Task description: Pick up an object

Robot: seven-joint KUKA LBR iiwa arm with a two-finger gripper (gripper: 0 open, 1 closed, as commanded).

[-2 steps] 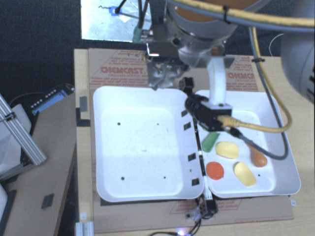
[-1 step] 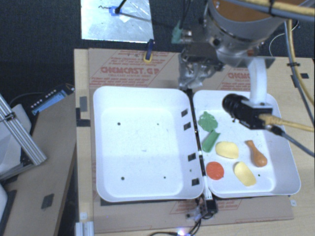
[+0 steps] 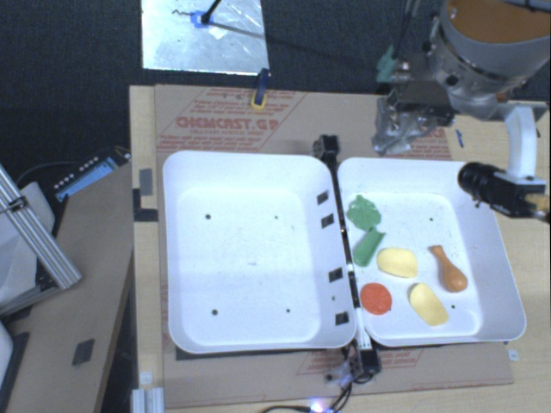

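Observation:
The right bin holds several small objects: a green leafy piece, a green stick-like piece, a yellow lump, a red round piece, a second yellow piece and a brown drumstick shape. My gripper hangs above the far left corner of the right bin, well clear of the objects, with nothing seen between its fingers.
The left bin lies beside the right one, joined by a black hinge strip. A black cylinder on the arm's side juts over the right bin's far right rim. A silver sheet lies beyond the bench.

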